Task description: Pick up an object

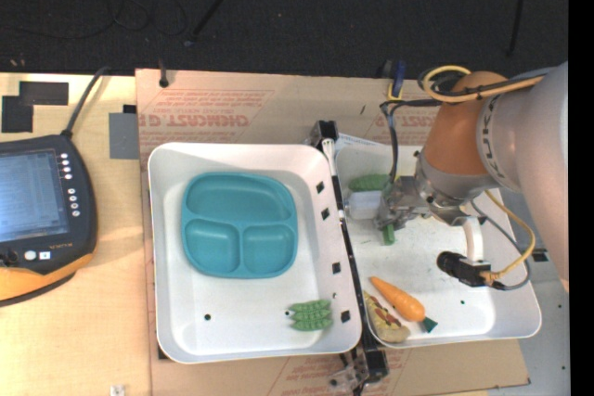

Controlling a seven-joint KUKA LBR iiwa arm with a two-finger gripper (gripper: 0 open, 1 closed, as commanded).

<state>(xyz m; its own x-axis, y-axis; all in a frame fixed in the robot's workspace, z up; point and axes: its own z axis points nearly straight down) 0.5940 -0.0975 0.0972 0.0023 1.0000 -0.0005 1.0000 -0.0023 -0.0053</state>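
Because the arm reaches in from the right, its gripper (390, 223) hangs low in the right bin (506, 315), close to the bin's left wall, over a small green object (387, 235). This object seems to be at the fingertips, but how far they are open, and whether they hold it, I cannot tell. A carrot (399, 297) lies near the front left corner, free to take. In the left bin (172, 292), a teal divided plate (239, 223) sits in the middle and a green toy (310, 314) lies by the front right corner.
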